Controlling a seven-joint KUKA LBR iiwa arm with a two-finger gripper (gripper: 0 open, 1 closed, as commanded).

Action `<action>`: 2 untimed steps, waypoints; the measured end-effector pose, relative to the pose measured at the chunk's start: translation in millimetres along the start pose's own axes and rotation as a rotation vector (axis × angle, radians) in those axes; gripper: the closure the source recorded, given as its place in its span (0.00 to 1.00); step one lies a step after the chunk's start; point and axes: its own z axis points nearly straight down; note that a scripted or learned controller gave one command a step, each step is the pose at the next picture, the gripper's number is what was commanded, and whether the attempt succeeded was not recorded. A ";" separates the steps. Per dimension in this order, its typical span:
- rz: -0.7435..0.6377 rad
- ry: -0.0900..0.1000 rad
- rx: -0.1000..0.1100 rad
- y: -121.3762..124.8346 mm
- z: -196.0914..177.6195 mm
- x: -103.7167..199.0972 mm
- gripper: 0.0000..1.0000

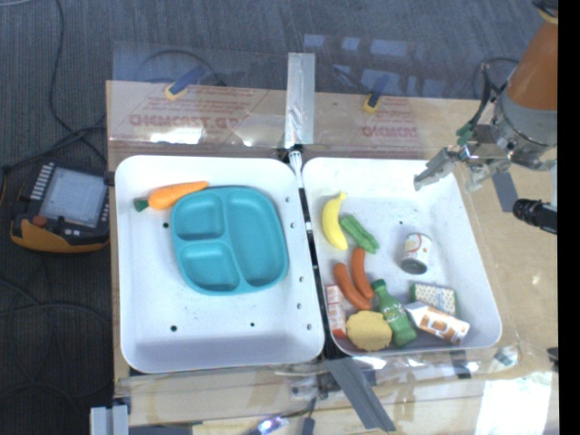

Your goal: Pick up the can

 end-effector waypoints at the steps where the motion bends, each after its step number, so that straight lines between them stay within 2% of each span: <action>1: 0.044 0.001 -0.001 -21.8 151.1 -7.7 0.00; 2: 0.070 0.004 -0.022 -63.5 159.3 -12.4 0.00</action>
